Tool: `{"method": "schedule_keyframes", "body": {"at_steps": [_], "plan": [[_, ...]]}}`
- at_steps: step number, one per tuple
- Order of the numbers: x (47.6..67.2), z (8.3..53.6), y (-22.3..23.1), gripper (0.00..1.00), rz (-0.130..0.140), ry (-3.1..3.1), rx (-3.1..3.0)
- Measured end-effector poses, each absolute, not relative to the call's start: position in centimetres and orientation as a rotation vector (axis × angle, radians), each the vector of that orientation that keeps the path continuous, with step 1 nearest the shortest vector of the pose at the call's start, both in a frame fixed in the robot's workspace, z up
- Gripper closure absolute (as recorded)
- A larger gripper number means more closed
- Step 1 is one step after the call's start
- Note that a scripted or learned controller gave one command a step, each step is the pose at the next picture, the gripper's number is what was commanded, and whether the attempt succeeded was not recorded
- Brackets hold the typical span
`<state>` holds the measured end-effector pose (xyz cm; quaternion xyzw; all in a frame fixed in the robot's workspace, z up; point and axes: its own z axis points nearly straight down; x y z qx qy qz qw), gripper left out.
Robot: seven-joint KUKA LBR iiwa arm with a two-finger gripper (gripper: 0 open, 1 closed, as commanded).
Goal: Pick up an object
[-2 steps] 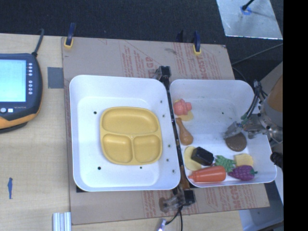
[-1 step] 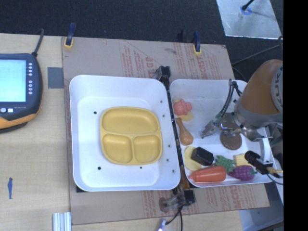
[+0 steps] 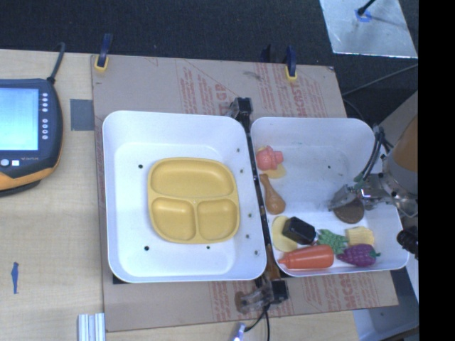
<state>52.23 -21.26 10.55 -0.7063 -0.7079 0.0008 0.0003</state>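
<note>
My gripper (image 3: 353,199) reaches in from the right and hangs low over the right bin (image 3: 313,137), near its right wall. A small brown rounded object (image 3: 349,214) lies directly under the gripper, partly covered by it. Whether the two touch I cannot tell. Along the bin's front lie an orange carrot (image 3: 308,258), purple grapes (image 3: 357,255), a green leafy piece (image 3: 331,239), a yellow block (image 3: 361,234) and a black piece (image 3: 298,230) on a yellow disc. By the left wall are a pink toy (image 3: 269,159) and a brown drumstick (image 3: 271,197).
The left bin (image 3: 128,247) holds a yellow divided plate (image 3: 193,198). A teach pendant (image 3: 25,130) rests on the bench at far left. Clamps and cables sit between the bins at the back (image 3: 242,108) and at the front (image 3: 264,295).
</note>
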Motion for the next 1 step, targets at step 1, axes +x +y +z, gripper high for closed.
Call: {"method": "schedule_keyframes", "body": {"at_steps": [1], "plan": [[54.12,9.38,-16.69,0.00,0.000,-2.230,-2.215]]}}
